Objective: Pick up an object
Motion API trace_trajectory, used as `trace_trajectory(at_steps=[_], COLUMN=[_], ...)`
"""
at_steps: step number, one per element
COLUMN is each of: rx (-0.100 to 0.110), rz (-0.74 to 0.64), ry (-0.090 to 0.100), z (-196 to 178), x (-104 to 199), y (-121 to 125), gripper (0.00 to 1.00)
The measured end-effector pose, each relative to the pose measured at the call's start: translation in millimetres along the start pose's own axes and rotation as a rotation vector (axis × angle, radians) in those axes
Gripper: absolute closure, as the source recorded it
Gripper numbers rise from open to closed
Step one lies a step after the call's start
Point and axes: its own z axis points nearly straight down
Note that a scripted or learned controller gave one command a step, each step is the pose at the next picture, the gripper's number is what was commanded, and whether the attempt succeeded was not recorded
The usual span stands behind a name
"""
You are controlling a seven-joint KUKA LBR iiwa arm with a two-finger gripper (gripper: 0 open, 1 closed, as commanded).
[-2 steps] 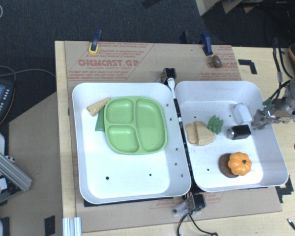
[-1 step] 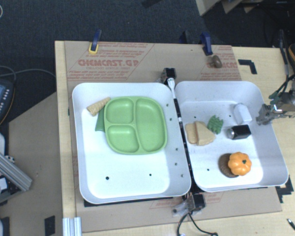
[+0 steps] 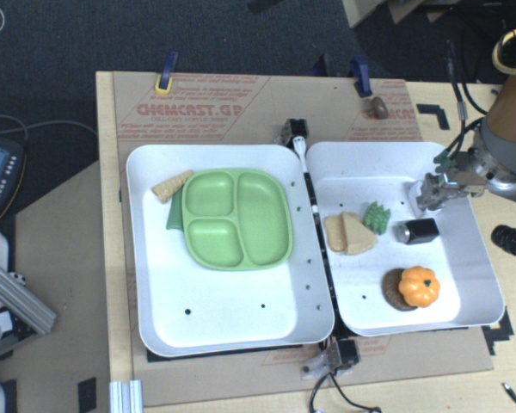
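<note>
In the right bin (image 3: 361, 166) lie a tan bread-like piece (image 3: 348, 233), a small green broccoli-like piece (image 3: 377, 217), a black block (image 3: 418, 231) and an orange pumpkin (image 3: 418, 286) resting on a brown round piece (image 3: 396, 292). My gripper (image 3: 432, 192) hangs over the bin's right part, just above and slightly right of the black block. Nothing shows between its fingers.
The left bin (image 3: 224, 317) holds a green three-compartment plate (image 3: 237, 218) and a tan wedge (image 3: 171, 186) at the plate's upper left corner. Clamps sit at the board's far edge. A black divider bar (image 3: 310, 205) runs between the bins.
</note>
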Motion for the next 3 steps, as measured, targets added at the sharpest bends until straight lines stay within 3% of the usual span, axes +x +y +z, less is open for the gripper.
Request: trace_trajectory(at_steps=[2, 3], rx=[0.005, 0.002], rz=[-0.001, 0.0], ry=[0.004, 0.002], z=[7.1, 8.0], x=[117.6, 162.6], y=[-0.3, 6.2], gripper=[1.0, 1.0])
